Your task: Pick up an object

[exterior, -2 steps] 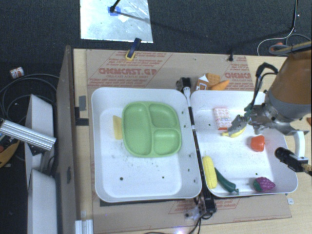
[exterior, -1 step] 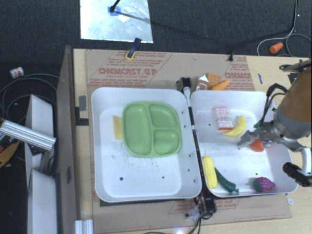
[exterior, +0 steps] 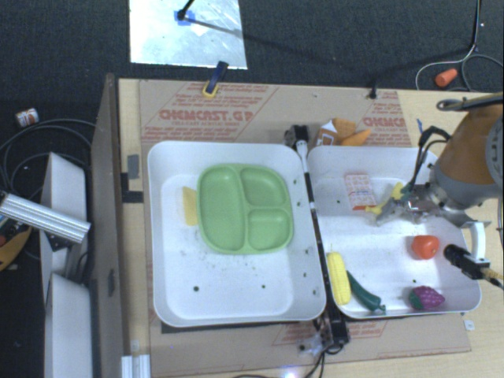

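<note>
Table (exterior: 260, 105) lined with cardboard printed "CHEMCAST GP", partly cut off at the far right. Two white bins side by side: left bin (exterior: 169, 290), well away from tool, holding a green divided plate (exterior: 242, 209) over a yellow scrap. Right bin (exterior: 370, 235) under the tool (exterior: 391, 209), lowered beside a small yellow piece (exterior: 391, 195), likely the target; grip state impossible to tell. Nearer than tool: tomato (exterior: 424, 246), corn (exterior: 339, 276), green pepper (exterior: 364, 292), purple grapes (exterior: 426, 297). Red-printed card (exterior: 359, 190) beside tool, unreadable.
</note>
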Controlling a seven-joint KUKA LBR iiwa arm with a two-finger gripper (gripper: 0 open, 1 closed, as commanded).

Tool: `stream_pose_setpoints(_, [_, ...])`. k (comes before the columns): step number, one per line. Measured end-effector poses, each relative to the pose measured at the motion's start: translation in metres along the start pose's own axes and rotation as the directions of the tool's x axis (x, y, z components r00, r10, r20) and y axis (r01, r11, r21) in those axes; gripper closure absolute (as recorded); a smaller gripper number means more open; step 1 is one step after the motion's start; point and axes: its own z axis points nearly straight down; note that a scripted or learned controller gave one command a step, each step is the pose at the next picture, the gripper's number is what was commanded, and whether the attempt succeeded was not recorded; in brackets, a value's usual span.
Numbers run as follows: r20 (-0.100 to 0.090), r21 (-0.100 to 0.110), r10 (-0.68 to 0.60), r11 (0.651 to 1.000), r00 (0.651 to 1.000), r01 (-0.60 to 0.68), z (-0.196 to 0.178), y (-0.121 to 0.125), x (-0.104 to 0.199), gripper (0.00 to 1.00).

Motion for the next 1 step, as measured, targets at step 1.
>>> stream_pose_setpoints(1, [-0.001,0.009,0.007,1.0,1.0,-0.007,-0.0011,-0.0338,-0.0113,0.0])
